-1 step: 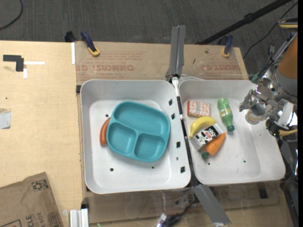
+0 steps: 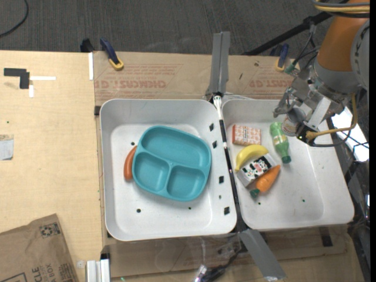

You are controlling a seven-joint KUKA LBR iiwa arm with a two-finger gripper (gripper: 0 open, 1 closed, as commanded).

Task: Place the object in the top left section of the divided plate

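Claw (image 2: 292, 115) hovers by the green bottle (image 2: 280, 140) (can't tell its state). Bottle looks light, hard, slippery; I'd pinch mid-body, then the teal divided plate (image 2: 171, 163).

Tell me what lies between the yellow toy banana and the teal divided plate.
In the camera view, the raised white rims where the two bins meet lie between the yellow toy banana and the teal divided plate, with bare bin floor either side.
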